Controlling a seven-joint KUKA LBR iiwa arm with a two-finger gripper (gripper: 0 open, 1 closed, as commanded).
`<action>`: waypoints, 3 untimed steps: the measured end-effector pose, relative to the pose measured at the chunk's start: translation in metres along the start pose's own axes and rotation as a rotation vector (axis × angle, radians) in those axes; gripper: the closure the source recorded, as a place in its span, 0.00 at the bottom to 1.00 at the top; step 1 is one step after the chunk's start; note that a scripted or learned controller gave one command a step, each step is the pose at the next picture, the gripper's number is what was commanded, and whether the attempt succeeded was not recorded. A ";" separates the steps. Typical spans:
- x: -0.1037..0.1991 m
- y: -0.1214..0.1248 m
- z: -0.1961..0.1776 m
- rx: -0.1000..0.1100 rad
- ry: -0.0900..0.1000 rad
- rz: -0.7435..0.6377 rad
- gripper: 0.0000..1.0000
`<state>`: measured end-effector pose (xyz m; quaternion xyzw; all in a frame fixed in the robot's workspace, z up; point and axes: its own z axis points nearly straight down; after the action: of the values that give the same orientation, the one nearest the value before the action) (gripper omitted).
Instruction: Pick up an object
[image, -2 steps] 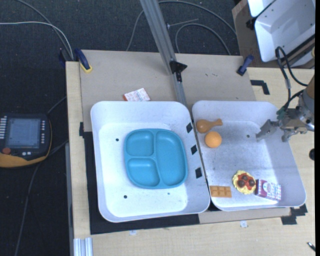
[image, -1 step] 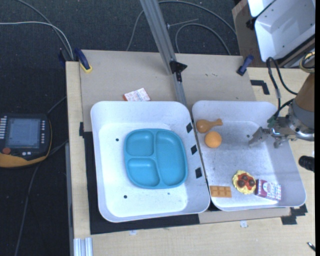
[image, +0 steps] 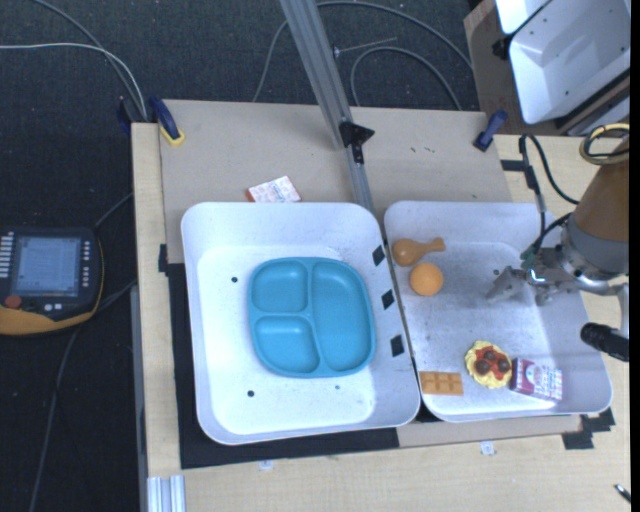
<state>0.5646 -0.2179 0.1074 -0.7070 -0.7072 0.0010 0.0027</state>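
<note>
My gripper hangs over the right bin, at its middle right, with the fingers spread open and nothing between them. To its left, apart from it, lie an orange ball and a tan drumstick. Nearer the front edge lie a round pizza-like toy, a small brown cracker and a red packet. None of these touches the gripper.
The left bin holds a blue divided plate. A small red-and-white packet lies on the bench behind it. A metal pole slants up from between the bins. A pendant lies far left.
</note>
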 end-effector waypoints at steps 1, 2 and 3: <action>0.000 0.002 -0.015 -0.007 -0.002 -0.001 1.00; 0.000 0.011 -0.076 -0.013 -0.005 -0.002 1.00; 0.000 0.013 -0.118 -0.012 -0.005 -0.002 1.00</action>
<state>0.5780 -0.2182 0.2251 -0.7064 -0.7078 -0.0014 -0.0032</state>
